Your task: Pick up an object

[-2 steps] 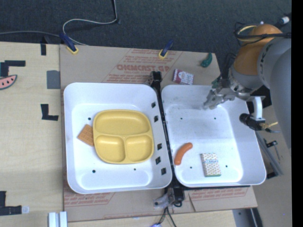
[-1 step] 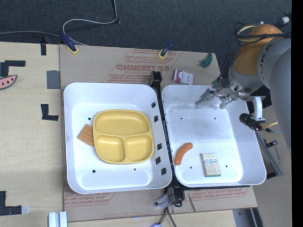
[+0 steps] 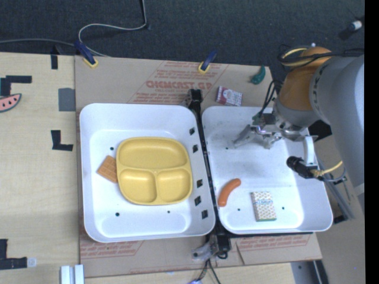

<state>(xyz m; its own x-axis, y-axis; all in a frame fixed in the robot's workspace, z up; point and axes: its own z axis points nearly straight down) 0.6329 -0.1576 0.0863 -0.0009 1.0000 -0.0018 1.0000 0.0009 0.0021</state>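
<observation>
Cardboard sheeting covers the table (image 3: 249, 78) and carries two shallow white bins set side by side, so that objects stay confined within reach of the arm. Left bin (image 3: 95, 158) holds a yellow compartment plate (image 3: 155, 170), which lies flat and partly overlaps a tan cracker-like piece (image 3: 107, 169) at its left edge. Right bin (image 3: 320, 209) holds the smaller candidates for the task: an orange sausage-shaped object (image 3: 228, 191) near the bin's left wall and, just beside it toward the front, a small printed box (image 3: 263, 206). The grey arm (image 3: 337, 99) enters from the right and places the hand (image 3: 241, 138) low over the rear part of the right bin, well apart from both objects. Its fingers appear to point toward the bin's left wall with nothing visible between them; how far they are open cannot be told at this resolution. Judged from this layout, no object is grasped yet.
</observation>
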